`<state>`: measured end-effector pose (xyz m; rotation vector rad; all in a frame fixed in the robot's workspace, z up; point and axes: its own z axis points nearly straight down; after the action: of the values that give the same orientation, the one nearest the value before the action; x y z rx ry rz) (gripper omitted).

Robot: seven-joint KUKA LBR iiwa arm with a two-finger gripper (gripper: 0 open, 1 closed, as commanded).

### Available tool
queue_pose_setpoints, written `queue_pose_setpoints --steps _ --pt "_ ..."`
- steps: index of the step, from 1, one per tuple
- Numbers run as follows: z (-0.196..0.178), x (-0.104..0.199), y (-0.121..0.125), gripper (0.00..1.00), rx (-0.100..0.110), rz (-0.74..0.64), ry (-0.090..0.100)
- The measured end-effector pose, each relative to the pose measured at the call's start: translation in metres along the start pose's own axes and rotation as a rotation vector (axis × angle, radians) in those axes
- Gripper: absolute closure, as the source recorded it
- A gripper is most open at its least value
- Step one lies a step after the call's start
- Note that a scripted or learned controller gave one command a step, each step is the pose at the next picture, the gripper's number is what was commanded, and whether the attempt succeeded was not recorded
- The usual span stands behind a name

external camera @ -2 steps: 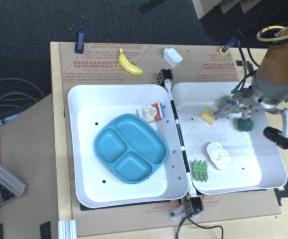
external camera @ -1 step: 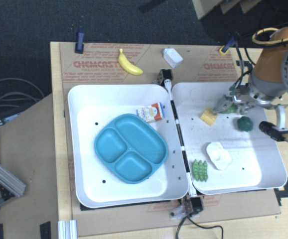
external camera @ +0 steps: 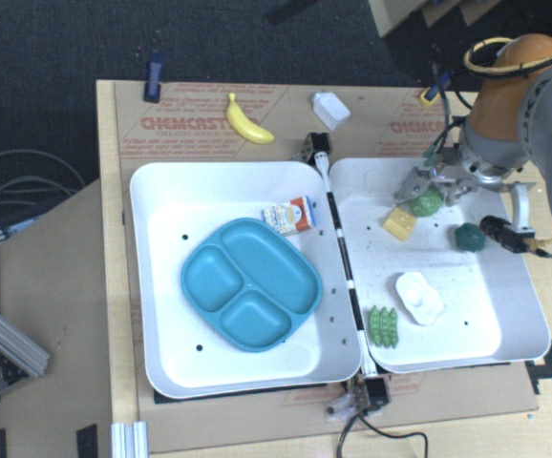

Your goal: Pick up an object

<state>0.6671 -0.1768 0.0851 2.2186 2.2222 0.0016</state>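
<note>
My gripper reaches down into the far part of the right bin. A light green object lies directly under its tip and seems to touch it. Whether it is gripped I cannot make out. A yellow block rests just in front and to the left of the green object. A dark green ball sits to the right, near a black part of the arm. Nearer the front lie a white lumpy object and a green ridged pod.
The left bin holds a blue divided plate and a small carton. Behind the bins on the cardboard lie a banana, a white block and a blue item. The arm's grey body looms over the right bin's far corner.
</note>
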Motion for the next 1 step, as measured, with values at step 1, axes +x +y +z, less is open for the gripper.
queue_pose_setpoints --steps 1 --pt "-0.0111 -0.0007 -0.0002 1.0 0.002 0.0 -0.001"
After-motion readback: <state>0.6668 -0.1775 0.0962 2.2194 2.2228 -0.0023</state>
